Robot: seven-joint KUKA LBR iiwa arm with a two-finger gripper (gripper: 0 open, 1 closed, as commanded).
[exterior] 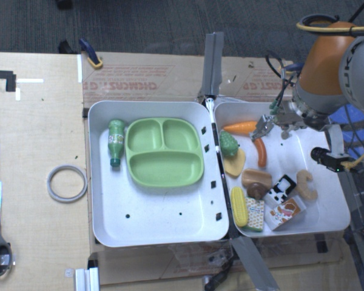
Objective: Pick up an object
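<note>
The end effector hangs over the back of the right bin, low beside the carrot and the sausage; whether its fingers are apart or closed, I cannot tell, and nothing shows between them. Just beside its tip, the orange carrot lies with its long axis across the bin, narrow end pointing left. Just below, the red sausage lies lengthwise front to back. Farther forward sit a green broccoli-like piece, a corn cob and a small carton. The left bin holds a green divided plate and a green bottle, pointing front to back.
</note>
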